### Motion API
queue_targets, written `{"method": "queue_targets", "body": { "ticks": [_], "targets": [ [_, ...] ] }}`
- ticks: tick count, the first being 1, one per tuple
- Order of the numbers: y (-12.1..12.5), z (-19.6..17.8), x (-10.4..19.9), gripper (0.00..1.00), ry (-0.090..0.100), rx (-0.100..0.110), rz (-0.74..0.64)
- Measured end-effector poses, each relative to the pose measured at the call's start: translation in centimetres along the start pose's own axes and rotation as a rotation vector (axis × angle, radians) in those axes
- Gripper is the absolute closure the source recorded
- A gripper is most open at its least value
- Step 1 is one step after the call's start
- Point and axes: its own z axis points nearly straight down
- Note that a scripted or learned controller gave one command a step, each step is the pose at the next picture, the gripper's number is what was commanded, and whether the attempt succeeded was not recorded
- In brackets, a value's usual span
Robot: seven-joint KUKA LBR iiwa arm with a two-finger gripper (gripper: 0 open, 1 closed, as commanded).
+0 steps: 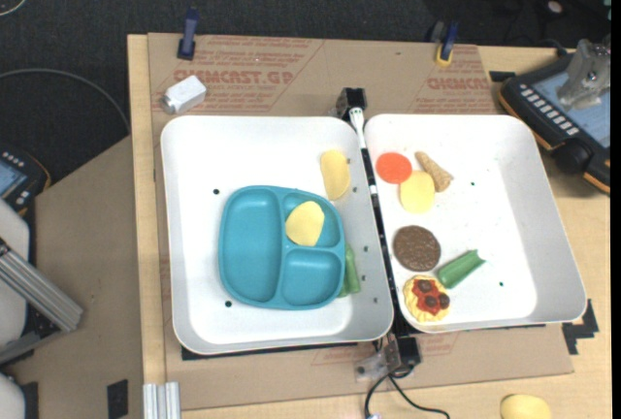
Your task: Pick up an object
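The left bin (194,175) holds a teal divided plate (257,252) with a yellow piece (305,223) lying in its upper right compartment. A second pale yellow piece (335,174) lies beyond the plate near the bin's right wall. A green piece (350,273) is wedged at the plate's right edge. In the right bin (514,204) lie an orange disc (393,167), a tan cone (435,172), a yellow disc (418,193), a brown round patty (417,247), a green pod (458,268) and a yellow piece with red topping (428,299).
A small white block (184,94) sits on the cardboard base behind the left bin. A blue clamp (187,34) and another clamp (445,43) grip the board's far edge. A black handheld device (553,112) lies to the right. A yellow ball (524,405) rests at the bottom right.
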Motion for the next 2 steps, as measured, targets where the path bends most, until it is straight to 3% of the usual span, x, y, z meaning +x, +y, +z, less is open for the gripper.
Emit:
{"method": "queue_targets", "body": {
  "ticks": [1, 2],
  "targets": [
    [-0.2, 13.3, 0.9, 1.0, 0.003, 0.028, -0.006],
    [2.0, 1.6, 4.4, 1.0, 0.004, -0.003, -0.013]
  ]
}}
